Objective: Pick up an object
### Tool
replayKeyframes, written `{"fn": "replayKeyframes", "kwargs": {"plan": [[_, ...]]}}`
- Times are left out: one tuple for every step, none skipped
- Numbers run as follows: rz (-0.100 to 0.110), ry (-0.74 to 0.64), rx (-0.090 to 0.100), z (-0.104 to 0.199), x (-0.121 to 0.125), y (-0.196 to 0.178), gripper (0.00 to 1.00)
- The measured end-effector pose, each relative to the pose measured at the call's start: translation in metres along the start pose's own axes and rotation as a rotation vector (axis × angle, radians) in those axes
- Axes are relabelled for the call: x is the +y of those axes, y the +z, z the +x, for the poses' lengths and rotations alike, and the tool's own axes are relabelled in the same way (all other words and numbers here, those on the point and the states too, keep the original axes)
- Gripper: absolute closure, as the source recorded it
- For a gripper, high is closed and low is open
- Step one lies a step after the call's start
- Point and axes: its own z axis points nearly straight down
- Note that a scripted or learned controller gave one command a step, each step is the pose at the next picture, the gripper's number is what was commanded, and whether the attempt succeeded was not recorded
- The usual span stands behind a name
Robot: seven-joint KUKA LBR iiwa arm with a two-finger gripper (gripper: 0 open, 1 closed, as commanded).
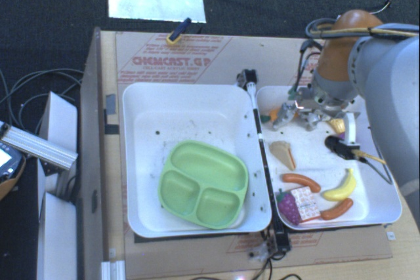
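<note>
Approach step: gripper (296, 109) low in right bin (384, 210), can't tell its state, nothing seen held; cone (284, 153) just below it, sausage (301, 181) & banana (342, 187) farther down — next: pick target, descend

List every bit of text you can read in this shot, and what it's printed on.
"CHEMCAST GP" in red, on the brown board under the bins, behind the left bin.
Smaller red print above and below that line on the board: too blurred to read.
Red print along the board's front edge: too blurred to read.
Small box in the right bin: a pattern shows, no words legible.
</note>
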Motion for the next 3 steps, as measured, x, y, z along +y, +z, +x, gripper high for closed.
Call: {"fn": "replayKeyframes", "kwargs": {"plan": [[-0.019,-0.001,-0.009,-0.008,0.002,-0.024,0.00],[-0.069,-0.015,-0.017,0.046,0.007,-0.107,0.00],[-0.069,-0.012,-0.018,-0.019,0.008,-0.041,0.00]]}}
